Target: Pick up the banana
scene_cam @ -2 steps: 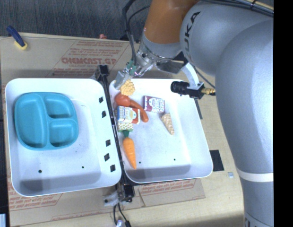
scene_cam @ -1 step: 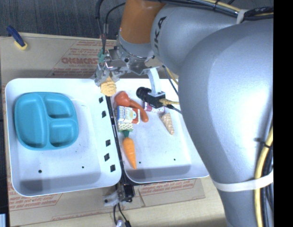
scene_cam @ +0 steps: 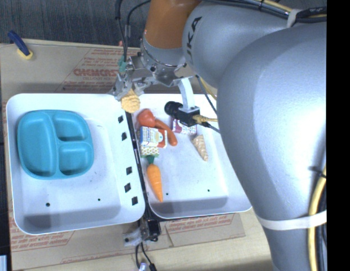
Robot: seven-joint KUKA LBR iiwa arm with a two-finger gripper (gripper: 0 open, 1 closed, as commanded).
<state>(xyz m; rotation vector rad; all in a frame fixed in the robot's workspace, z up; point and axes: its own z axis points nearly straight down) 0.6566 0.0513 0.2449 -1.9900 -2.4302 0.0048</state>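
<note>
My gripper (scene_cam: 128, 90) hangs over the back end of the rim between the two bins. A tan, lumpy round thing (scene_cam: 130, 103) sits right under its tip, over that rim; whether it is gripped I cannot tell. A thin yellow sliver (scene_cam: 205, 89) peeks out from behind the arm at the back of the right bin (scene_cam: 220, 185). It may be the banana, most of it hidden by the arm.
The right bin holds a carrot (scene_cam: 155, 180), a red-orange thing (scene_cam: 155, 125), a small printed carton (scene_cam: 149, 140), a pale cone (scene_cam: 200, 147) and a small packet (scene_cam: 186, 129). A blue divided tray (scene_cam: 53, 143) lies in the left bin (scene_cam: 68, 213). The arm covers the right bin's back right.
</note>
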